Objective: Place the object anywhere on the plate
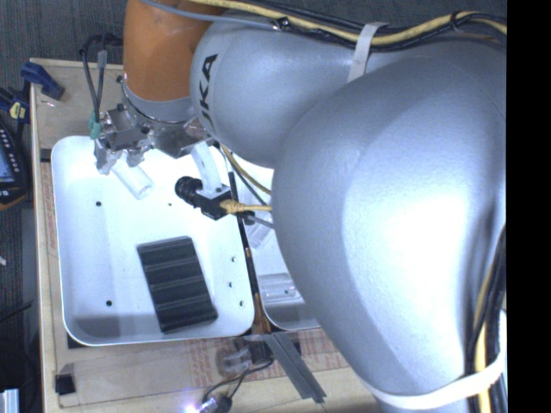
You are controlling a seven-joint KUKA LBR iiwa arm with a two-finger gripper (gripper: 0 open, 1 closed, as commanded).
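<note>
The plate [177, 282] is a dark ribbed rectangle lying flat in the near part of the left bin [77, 256]. My gripper [120, 163] hangs over the far left corner of that bin, well beyond the plate and to its left. A small pale cylindrical piece [138, 181] shows right under the gripper against the white floor. I cannot tell if it is a separate object or part of the gripper. The grey arm with its orange band [159, 50] covers most of the view.
The right bin [284, 312] is almost wholly hidden by the arm; only its near left corner shows. A black cable bracket [200, 196] on the arm hangs over the left bin's right side. Bare wooden bench [155, 368] runs along the front.
</note>
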